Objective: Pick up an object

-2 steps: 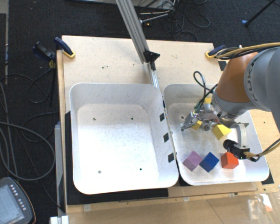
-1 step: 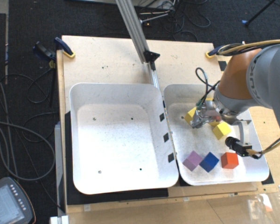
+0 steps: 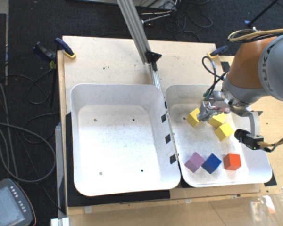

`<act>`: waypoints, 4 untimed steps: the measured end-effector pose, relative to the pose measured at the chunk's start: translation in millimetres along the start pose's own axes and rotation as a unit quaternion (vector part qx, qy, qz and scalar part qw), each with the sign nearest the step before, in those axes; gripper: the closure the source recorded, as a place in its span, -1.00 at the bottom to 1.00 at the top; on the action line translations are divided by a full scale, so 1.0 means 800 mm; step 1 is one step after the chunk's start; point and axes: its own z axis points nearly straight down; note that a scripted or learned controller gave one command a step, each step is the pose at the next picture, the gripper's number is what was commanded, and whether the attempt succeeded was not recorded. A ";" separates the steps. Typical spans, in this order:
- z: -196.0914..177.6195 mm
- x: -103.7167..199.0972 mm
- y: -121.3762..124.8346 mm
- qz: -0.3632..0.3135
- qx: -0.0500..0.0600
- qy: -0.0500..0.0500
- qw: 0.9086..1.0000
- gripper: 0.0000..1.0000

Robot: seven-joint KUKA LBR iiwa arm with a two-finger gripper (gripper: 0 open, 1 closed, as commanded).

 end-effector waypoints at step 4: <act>-0.099 0.132 0.036 -0.002 0.002 0.001 1.000 1.00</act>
